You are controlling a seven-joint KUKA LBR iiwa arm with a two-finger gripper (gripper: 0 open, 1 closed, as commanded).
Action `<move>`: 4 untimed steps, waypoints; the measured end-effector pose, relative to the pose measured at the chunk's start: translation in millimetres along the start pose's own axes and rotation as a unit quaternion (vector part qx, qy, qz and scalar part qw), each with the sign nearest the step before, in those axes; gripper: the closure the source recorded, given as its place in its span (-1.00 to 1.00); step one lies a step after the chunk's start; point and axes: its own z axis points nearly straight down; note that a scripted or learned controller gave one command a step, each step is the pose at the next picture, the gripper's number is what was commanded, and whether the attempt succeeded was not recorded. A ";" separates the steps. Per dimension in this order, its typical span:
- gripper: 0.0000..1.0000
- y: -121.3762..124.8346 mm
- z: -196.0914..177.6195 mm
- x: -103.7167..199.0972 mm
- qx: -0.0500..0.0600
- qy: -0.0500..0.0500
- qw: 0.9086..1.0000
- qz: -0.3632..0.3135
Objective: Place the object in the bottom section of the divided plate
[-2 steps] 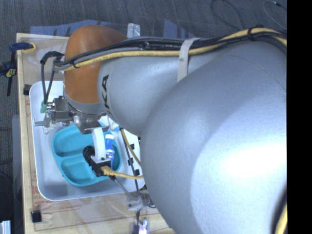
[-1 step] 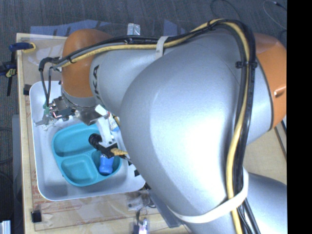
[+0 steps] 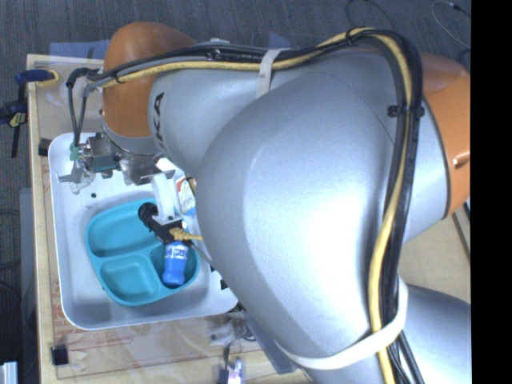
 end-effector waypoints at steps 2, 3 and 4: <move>-1.00 -0.2 0.2 0.6 0.001 0.000 1.000 -0.001; -1.00 -0.2 0.2 0.6 0.001 0.000 1.000 -0.001; -1.00 -0.2 0.2 0.6 0.000 0.000 1.000 -0.001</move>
